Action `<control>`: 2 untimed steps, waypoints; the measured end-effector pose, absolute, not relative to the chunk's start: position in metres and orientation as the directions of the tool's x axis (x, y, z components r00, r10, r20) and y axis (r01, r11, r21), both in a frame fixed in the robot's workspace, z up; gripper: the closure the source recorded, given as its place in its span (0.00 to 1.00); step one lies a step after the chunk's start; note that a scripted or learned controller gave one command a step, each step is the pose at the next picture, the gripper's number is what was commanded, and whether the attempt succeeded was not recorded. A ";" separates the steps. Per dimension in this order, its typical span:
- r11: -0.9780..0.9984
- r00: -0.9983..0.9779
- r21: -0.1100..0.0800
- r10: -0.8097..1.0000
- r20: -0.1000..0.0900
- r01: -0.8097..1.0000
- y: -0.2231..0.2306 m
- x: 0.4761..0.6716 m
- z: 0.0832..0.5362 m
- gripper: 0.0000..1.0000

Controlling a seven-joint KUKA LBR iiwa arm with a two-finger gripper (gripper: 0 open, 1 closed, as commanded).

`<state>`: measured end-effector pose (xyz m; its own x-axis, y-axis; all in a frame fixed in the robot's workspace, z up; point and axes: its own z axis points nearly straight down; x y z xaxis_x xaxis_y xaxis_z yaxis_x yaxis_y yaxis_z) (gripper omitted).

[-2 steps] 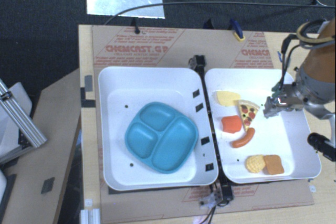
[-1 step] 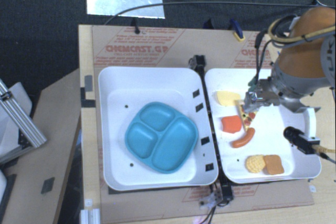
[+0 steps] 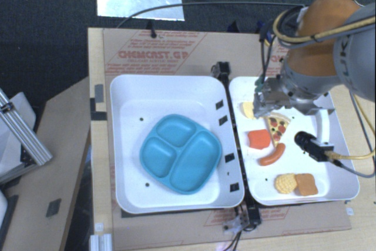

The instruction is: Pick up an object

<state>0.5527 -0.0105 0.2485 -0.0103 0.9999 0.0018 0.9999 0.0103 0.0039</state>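
Over on the left, the worktop (image 3: pixel 70 126) carries the first white bin (image 3: pixel 126 126), and in it lies a blue divided plate (image 3: pixel 181 153), three compartments, sitting flat near the middle and a little tilted in plan. A black divider strip (image 3: pixel 230 126) runs between this bin and its neighbour.

Now the right bin (image 3: pixel 346 185), and here is the food. A pale yellow piece (image 3: pixel 247 109) lies at the bin's left side, partly under the arm's wrist. Just below it, a pizza slice (image 3: pixel 278 125) points downward, and touching its left edge sits a red-orange block (image 3: pixel 259 139). Beneath those, a sausage (image 3: pixel 272 154) lies at a slant. Nearer the front edge, a round waffle-like biscuit (image 3: pixel 285 183) sits just beside a brown toast-like square (image 3: pixel 306 184).

The claw (image 3: pixel 267 104) hangs low over the upper-left part of this bin, right above the yellow piece and the top of the pizza slice. Whether it is spread or closed, I cannot tell from here; the grey wrist covers it. The orange band (image 3: pixel 323 14) bulks above.
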 end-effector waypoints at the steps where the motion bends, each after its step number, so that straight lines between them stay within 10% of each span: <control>1: 0.010 -0.010 0.004 1.000 0.001 1.000 0.034 0.582 0.247 1.00; 2: 0.009 -0.009 0.003 1.000 0.001 1.000 0.076 0.604 0.235 1.00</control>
